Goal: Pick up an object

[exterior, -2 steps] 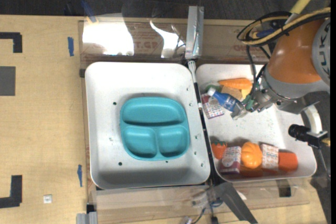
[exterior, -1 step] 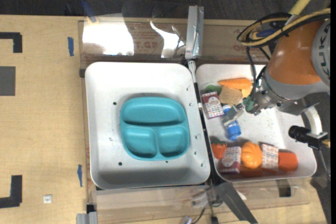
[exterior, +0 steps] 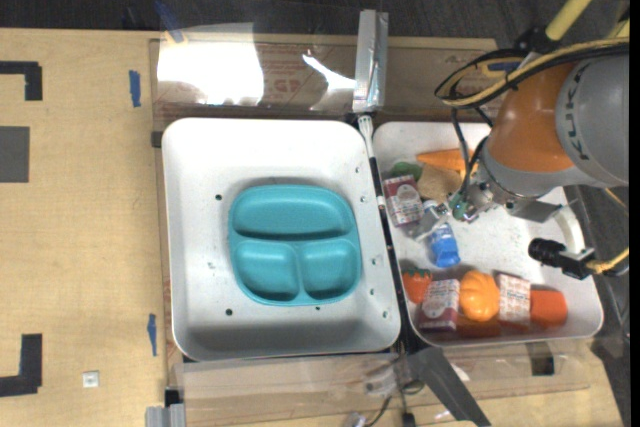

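The right bin (exterior: pixel 520 240) holds several small items. An orange wedge (exterior: pixel 443 158) and a green piece (exterior: pixel 403 169) lie at its far edge. A red and white packet (exterior: pixel 405 203) lies by the left wall, with a small blue bottle (exterior: pixel 442 246) just below it. Along the near edge sit an orange ball (exterior: pixel 479 296), two labelled packets (exterior: pixel 438 299) (exterior: pixel 513 296) and an orange tube (exterior: pixel 549 306). My gripper (exterior: pixel 462 206) hangs low over the middle of this bin, just above and right of the blue bottle, beside the red and white packet.
The left bin (exterior: pixel 190 215) holds a teal divided tray (exterior: pixel 294 240). A clear panel (exterior: pixel 260 65) and a metal post (exterior: pixel 369 60) stand behind the bins. The grey arm with its orange band (exterior: pixel 530 130) and cables covers the right bin's far right corner.
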{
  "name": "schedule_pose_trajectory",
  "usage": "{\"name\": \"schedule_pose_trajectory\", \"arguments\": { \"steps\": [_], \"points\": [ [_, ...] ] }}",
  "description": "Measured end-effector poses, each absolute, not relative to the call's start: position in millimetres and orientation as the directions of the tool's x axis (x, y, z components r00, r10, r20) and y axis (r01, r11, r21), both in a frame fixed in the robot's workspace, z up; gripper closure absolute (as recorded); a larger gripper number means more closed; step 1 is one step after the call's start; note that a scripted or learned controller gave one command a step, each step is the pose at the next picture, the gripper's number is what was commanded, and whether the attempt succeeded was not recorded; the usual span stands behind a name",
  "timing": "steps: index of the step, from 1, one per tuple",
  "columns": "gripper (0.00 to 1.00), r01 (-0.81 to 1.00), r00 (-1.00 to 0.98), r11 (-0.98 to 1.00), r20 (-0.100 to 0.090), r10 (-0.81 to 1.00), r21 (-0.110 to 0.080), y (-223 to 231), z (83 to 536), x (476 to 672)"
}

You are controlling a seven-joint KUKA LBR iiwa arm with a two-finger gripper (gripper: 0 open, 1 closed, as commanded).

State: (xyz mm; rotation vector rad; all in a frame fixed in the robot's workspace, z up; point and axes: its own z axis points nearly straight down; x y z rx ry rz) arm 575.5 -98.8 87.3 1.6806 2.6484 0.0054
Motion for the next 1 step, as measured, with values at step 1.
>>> {"name": "schedule_pose_trajectory", "arguments": {
  "steps": [1],
  "points": [
    [1.0, 0.905, -0.425, 0.425, -0.005, 0.905, 0.01, -99.4, 97.7, 577.6]
  ]
}}
